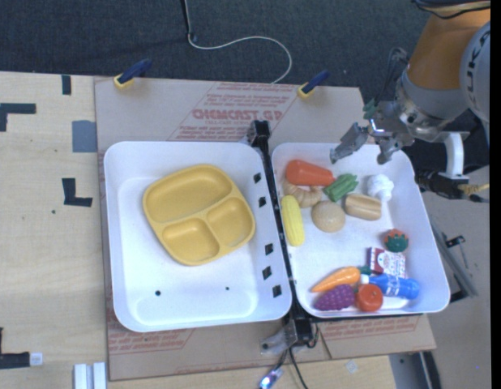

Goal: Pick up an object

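Above the far edge of the right bin, the pincer is seen with its two fingers spread apart and nothing between them. No object has been lifted yet, so the task is judged to be at its approach stage.

The toy foods are gathered in that bin, nearer the camera than the pincer. Closest are the green piece and the white piece, lying just below the fingertips in the view. The orange carrot-like piece is set a little to the left, its long axis running roughly left to right. The bread roll and yellow corn lie further toward the camera.

A short descent toward the green piece is probably what is called for. The yellow divided plate in the left bin lies well apart from the pincer.
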### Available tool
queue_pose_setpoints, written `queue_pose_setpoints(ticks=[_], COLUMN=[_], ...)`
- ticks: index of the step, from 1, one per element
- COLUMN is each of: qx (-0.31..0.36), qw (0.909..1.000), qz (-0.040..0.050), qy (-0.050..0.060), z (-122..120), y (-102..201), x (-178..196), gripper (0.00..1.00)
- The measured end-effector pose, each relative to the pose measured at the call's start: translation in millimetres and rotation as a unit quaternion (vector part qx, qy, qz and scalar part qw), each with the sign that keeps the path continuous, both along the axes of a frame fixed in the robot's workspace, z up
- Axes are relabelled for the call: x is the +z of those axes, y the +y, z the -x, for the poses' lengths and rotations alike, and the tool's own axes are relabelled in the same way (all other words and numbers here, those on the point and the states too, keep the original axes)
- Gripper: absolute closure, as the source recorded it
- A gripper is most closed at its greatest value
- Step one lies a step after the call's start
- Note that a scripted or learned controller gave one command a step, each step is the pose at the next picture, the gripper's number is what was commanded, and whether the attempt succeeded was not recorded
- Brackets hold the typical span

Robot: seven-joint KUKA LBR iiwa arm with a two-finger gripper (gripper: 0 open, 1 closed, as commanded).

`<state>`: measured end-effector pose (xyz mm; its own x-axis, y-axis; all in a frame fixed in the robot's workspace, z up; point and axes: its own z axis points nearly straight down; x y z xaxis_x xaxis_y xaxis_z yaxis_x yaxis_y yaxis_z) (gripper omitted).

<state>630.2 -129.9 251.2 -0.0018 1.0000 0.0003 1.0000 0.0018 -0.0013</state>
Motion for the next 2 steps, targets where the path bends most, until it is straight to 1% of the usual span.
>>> queue_pose_setpoints(ticks=[1,2], qx=[0.002,0.003], qw=[1.0,1.0], qz=[-0.0006,-0.0009], qy=[0.002,0.003], z=[42.0,107.4], y=[71.8,152.2], x=[-11.0,-5.0], gripper=[0.0,0.0])
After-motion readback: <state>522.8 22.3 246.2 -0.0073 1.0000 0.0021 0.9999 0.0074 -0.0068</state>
